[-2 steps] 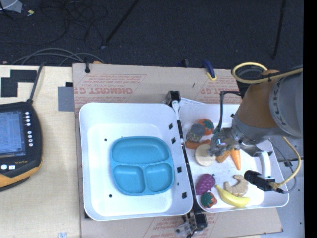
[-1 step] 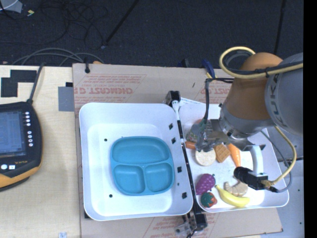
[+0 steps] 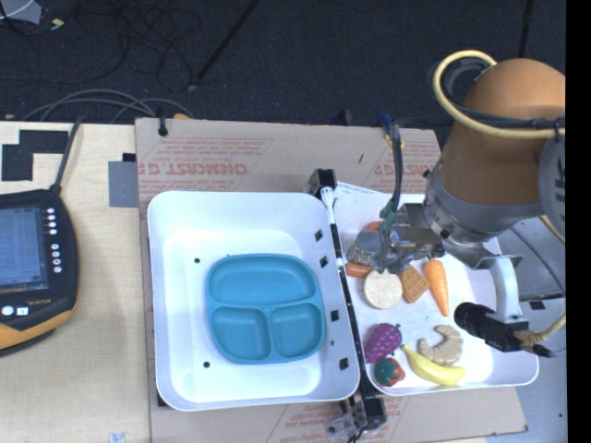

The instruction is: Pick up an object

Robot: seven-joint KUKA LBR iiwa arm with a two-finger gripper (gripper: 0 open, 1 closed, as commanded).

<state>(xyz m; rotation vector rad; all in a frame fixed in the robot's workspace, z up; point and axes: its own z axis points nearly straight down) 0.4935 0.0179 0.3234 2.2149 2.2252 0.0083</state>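
My gripper [image 3: 380,245] hangs low over the far part of the right bin [image 3: 517,369], above a cluster of toy foods. Directly below and in front of it lie a round beige disc [image 3: 382,291], a brown waffle piece [image 3: 414,284] and a carrot [image 3: 438,286]. An orange piece [image 3: 355,269] pokes out at the gripper's left, and a red bit [image 3: 373,226] shows behind it. Nearer the front lie purple grapes [image 3: 381,340], a strawberry [image 3: 389,371], a banana [image 3: 432,369] and a tan croissant [image 3: 443,343]. I see nothing held.
The left bin [image 3: 175,247] holds a blue three-compartment plate [image 3: 265,305]. A black divider rail [image 3: 334,275] separates the bins. The arm's grey and orange body [image 3: 503,146] looms over the right bin's far right. A teach pendant [image 3: 32,261] rests at the left.
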